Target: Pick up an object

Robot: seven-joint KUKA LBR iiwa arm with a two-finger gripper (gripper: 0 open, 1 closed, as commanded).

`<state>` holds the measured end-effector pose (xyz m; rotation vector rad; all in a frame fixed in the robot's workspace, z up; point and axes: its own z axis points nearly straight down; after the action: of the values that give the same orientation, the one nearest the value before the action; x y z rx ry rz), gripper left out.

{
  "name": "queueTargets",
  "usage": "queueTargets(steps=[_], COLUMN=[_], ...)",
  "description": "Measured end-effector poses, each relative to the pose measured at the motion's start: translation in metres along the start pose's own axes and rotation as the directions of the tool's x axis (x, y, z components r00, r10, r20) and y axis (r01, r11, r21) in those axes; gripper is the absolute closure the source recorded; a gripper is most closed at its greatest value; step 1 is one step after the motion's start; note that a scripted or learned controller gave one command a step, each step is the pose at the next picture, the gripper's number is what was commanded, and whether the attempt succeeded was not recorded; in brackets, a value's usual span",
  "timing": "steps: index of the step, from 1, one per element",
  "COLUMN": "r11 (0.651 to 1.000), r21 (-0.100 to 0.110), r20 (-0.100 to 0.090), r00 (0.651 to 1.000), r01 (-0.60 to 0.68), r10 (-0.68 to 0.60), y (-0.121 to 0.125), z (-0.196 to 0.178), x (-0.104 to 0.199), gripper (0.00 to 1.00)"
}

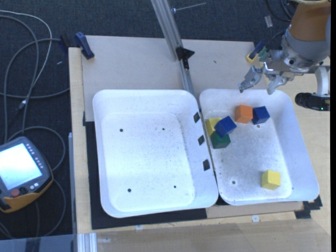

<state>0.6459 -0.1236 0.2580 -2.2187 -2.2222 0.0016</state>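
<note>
— Gripper first: where is it, and how do its fingers stand?

— Hanging over the far rim of the right bin, fingers spread apart with nothing between them. It sits at the end of the grey arm, which comes in from the far right.

— And the big things below it?

— Two white bins lie side by side on the pale surface. The left bin is the wider of the two; the right one carries all the blocks.

— Which blocks?

— An orange block and a blue block sit just beside each other near the far end, close under the gripper. Left of them is a cluster against the bin's left wall — another blue block tilted on top of a green block, with a yellow block touching them on the left. A second yellow block lies alone near the near right corner, well apart from the rest.

— Anything off the surface?

— A handheld pendant with a lit screen on the dark floor at the left.
</note>
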Motion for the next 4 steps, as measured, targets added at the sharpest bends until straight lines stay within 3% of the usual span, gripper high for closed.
queueTargets(steps=[1,2,3,4], r11=[1.0,1.0,1.0,1.0], r21=[-0.009,-0.013,0.004,0.009], r20=[0.002,0.003,0.0,-0.003], r00=[1.0,1.0,1.0,1.0], r01=[0.0,0.0,-0.001,-0.001], r10=[0.0,0.0,0.001,0.001], y=[-0.022,-0.023,0.016,-0.012], z=[0.11,-0.008,0.075,0.163], x=[-0.01,-0.017,-0.035,-0.026], gripper=[0.0,0.0,0.0,0.0])
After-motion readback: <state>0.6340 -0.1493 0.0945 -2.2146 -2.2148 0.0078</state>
